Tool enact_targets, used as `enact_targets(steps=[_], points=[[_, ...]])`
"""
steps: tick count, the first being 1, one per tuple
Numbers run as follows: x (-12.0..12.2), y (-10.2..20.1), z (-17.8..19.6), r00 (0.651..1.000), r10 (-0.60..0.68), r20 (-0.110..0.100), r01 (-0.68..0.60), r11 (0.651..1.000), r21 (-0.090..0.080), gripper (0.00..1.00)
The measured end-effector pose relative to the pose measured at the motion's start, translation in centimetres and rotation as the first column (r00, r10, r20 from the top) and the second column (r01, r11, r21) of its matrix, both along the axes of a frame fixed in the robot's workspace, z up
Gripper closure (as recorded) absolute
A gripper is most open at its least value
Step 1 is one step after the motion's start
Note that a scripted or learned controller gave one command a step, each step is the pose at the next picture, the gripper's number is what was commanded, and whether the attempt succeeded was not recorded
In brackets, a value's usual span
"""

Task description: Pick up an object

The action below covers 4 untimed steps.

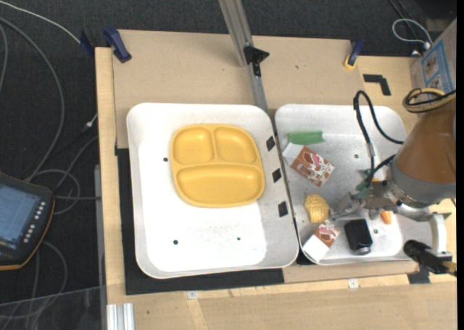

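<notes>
Hovering low over the right bin (377,122), the gripper (360,201) is sitting just above the black object (358,236); finger state: cannot tell. Risk: crowding neighbours, the yellow toy (316,208) and small carton (322,235), may be deflecting a descent.

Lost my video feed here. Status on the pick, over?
Tool low in right bin, nothing seen held. Nearest: yellow toy, black block. Green stick and red packet farther back. Yellow tray in left bin.

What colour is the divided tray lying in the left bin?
Yellow: the divided tray is plain yellow all over, seen clearly in the camera view.
</notes>
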<state>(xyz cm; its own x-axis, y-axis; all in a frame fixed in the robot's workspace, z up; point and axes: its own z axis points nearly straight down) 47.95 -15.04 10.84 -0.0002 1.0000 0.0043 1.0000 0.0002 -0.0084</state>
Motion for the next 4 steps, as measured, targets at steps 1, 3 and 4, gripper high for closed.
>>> enact_targets(steps=[1,3,4], points=[[0.2,0.0,1.4,1.0,0.0,0.01,0.0,1.0,-0.003,1.0],[0.5,-0.8,10.7,1.0,0.002,0.015,-0.002,1.0,-0.006,1.0],[0.7,-0.9,16.2,1.0,0.002,0.017,-0.002,1.0,-0.007,1.0]])
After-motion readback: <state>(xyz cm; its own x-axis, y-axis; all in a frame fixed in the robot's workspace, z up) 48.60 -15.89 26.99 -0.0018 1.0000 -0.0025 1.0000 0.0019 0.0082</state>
